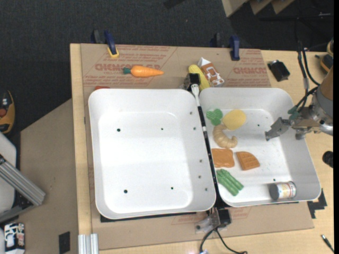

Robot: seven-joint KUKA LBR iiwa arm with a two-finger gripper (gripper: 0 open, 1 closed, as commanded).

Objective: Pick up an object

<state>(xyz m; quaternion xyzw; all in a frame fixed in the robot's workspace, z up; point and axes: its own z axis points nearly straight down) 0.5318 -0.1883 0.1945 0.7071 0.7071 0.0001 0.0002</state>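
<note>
Over the right bin's (296, 157) right rim the gripper (278, 128) hangs level, finger spread unclear (nothing held), near a rounded yellow lemon (234, 119).

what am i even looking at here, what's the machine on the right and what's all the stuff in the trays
One camera looks down at a slant on a bench. The grey robot arm reaching in from the right ends in a two-finger hand, hovering over the right shallow white bin and holding nothing visible. That bin holds toy food: a yellow lemon, a green leafy piece, a tan curved shrimp, two orange bread-like slabs, a green ridged vegetable and a small silver can. The left white bin sits beside it. An orange carrot lies on the cardboard behind.
</note>
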